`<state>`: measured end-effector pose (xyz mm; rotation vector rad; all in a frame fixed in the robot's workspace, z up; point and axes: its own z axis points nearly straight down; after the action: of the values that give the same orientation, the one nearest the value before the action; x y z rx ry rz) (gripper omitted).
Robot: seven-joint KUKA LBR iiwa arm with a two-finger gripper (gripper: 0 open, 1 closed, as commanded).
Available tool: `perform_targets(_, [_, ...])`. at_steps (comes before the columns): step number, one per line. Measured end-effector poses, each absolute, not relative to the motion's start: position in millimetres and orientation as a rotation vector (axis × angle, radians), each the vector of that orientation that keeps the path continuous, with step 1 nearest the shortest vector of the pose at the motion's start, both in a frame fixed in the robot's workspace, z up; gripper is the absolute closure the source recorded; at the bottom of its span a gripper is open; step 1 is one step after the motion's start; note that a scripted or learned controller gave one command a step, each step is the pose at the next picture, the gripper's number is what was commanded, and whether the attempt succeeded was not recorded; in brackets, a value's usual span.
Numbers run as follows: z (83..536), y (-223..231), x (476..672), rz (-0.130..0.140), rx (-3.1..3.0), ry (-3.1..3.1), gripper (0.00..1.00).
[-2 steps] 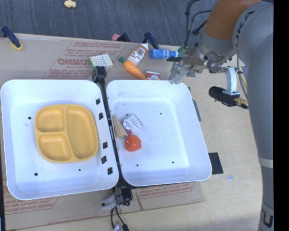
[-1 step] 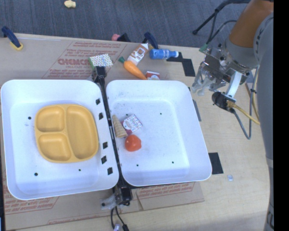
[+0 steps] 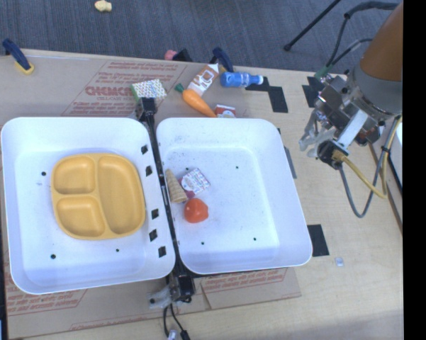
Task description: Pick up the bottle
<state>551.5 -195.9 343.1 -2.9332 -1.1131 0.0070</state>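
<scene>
A small blue bottle (image 3: 238,80) with a pale cap lies on its side on the cardboard behind the right bin (image 3: 287,190), outside both bins. Beside it, to the left, lies a white and orange bottle (image 3: 204,78). My gripper (image 3: 317,144) hangs over the bench just right of the right bin's far right corner, well to the right of and nearer than both bottles. It looks open, and nothing is between its fingers.
An orange carrot (image 3: 197,103), a small red and white box (image 3: 225,110) and a green-patterned packet (image 3: 149,89) lie near the bottles. The right bin holds a cone (image 3: 175,186), a packet (image 3: 195,181) and a red tomato (image 3: 195,210). A yellow divided plate (image 3: 98,195) sits in the left bin.
</scene>
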Motion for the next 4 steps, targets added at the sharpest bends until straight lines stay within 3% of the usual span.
perform_targets(1, [270, -192, 544.1, 0.008, -3.032, -0.807, 1.0])
perform_targets(2, [160, -211, 500.8, 0.009, -3.075, -0.618, 1.0])
perform_targets(3, [170, -156, 475.5, 0.01, -3.118, -0.327, 1.0])
perform_targets(4, [194, -154, 476.2, 0.005, -3.119, -0.343, 1.0])
